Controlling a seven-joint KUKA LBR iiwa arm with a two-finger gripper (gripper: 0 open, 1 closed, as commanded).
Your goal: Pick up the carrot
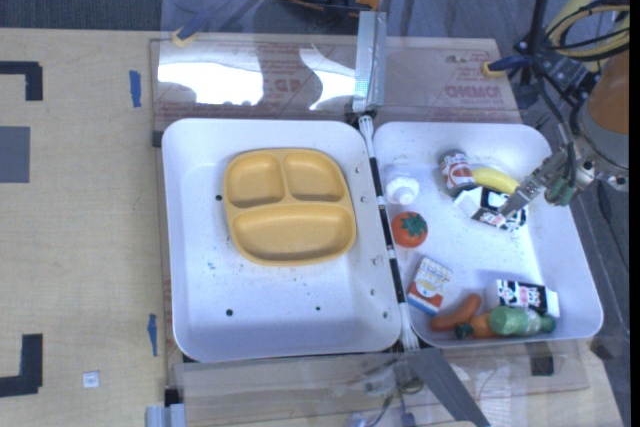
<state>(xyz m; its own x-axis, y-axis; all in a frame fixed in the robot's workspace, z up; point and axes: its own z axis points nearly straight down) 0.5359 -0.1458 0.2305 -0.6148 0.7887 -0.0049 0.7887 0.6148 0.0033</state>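
Note:
The carrot [484, 325] lies along the front wall of the right bin [570, 245]; it has an orange body and a green leafy top [520, 321] that points right. A reddish sausage-shaped piece [455, 312] rests against its left end. My gripper [513, 201] reaches in from the right over the back part of the same bin, just above a black-and-white packet [493, 213] and beside a yellow banana [494, 179]. It is well behind the carrot and apart from it. Nothing is seen held.
The right bin also holds a red can [458, 171], a white cap [402, 189], a tomato [409, 229], a small orange carton [430, 283] and a black-and-white carton [523, 295] just behind the carrot. A yellow divided plate [290, 205] sits in the left bin [190, 295].

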